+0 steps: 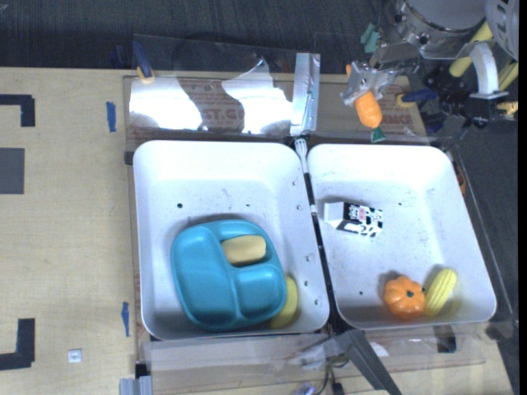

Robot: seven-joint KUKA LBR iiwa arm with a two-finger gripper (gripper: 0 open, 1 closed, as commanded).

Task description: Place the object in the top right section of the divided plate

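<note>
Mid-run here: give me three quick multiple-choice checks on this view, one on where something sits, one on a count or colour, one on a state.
1. Where is the blue divided plate?
A. left bin
B. right bin
C. on the bench outside the bins

2. How many loose things lie in the right bin?
A. one
B. three
C. five

3. What is between the fingers of the gripper?
A. nothing
B. the black-and-white item
C. a small orange carrot-like object

Answers:
1 A, it lies in the left bin.
2 B, the black-and-white item, orange pumpkin and yellow corn.
3 C, the orange object hangs there.
</note>
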